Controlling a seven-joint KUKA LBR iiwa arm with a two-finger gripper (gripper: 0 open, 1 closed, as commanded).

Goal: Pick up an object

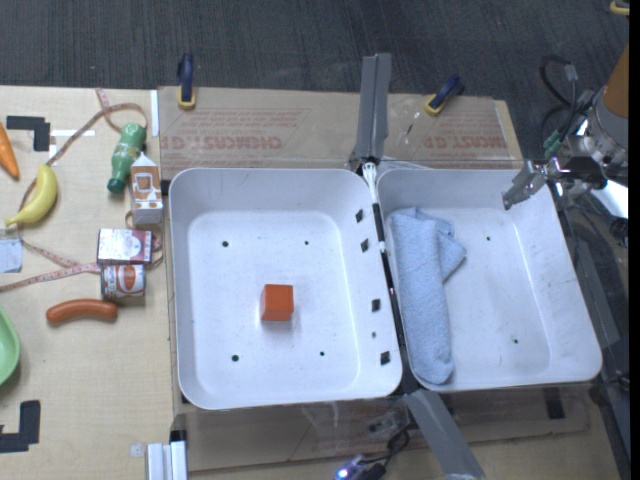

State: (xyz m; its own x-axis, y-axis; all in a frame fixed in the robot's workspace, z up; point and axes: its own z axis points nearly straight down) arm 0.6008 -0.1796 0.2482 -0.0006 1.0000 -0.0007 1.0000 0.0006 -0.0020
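Approach step, nothing grasped: two-finger gripper point(522, 190) hangs over the right white bin's point(560, 368) top right rim, finger spread indeterminate; small orange cube point(278, 302) sits mid left white bin point(200, 368), so a long leftward reach and descent is needed.

dark grey carpeted floor point(300, 18) beyond the bench. light wooden tabletop point(70, 388) at left, with black corner marks point(25, 128). brown cardboard sheet point(280, 128) under the bins, held by blue and yellow clamps point(185, 80). grey metal divider post point(374, 103) between. even, soft light.
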